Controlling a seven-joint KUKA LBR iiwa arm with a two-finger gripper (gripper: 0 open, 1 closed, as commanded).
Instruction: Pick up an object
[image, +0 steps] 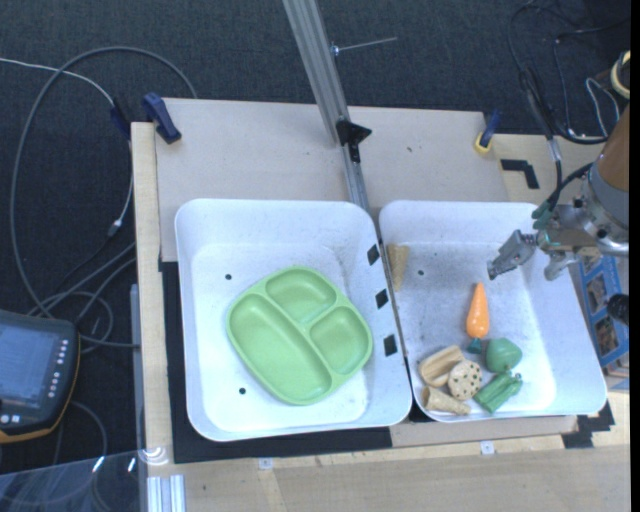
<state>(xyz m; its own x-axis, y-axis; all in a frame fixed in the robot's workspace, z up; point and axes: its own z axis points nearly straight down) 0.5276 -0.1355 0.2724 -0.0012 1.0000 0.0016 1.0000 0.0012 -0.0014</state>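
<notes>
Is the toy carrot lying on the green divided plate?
No, the toy carrot lies in the right bin, while the green divided plate sits in the left bin.

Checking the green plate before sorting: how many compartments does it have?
3. The green plate in the left bin has one long compartment along its lower-left side, plus two smaller ones at top and right.

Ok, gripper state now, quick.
Gripper: open, holding nothing, over the right bin, up and to the right of the toy carrot.

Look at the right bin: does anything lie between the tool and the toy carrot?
Nothing visible does. The tool hovers over the right bin's upper right, and only bare bin floor separates it from the carrot.
</notes>
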